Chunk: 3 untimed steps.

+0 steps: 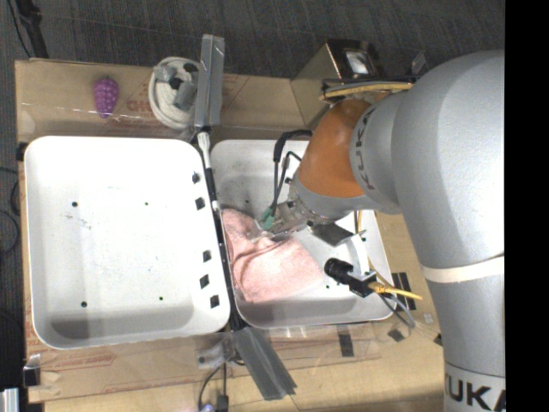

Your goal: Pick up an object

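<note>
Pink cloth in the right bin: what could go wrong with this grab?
The gripper sits at the top edge of the pink cloth, so it may pinch only a corner that slips out. The cloth lies against the right bin's left wall, so the arm could bump that wall. The arm hides the fingers.

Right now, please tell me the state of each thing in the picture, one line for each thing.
pink cloth: crumpled, lying in the right bin, against its left wall.
gripper: low, at the cloth's upper edge.
right bin: holds the cloth.
purple object: lying on the bench behind the left bin.
</note>
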Each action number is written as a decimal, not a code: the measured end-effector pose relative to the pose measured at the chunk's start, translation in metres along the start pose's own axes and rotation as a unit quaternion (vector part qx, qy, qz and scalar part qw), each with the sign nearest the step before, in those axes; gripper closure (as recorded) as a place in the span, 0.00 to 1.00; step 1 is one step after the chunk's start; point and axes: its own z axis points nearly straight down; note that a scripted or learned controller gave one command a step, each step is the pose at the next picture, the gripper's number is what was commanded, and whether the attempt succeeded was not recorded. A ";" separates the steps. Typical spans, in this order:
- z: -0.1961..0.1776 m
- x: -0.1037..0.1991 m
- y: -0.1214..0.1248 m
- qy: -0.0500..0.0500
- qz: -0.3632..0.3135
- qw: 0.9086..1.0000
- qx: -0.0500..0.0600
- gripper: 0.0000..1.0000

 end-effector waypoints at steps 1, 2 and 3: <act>-0.155 0.022 0.022 -0.003 -0.022 1.000 -0.004 1.00; -0.165 -0.040 0.091 -0.003 -0.090 0.996 -0.003 1.00; -0.106 -0.013 0.098 -0.003 -0.083 0.997 -0.002 1.00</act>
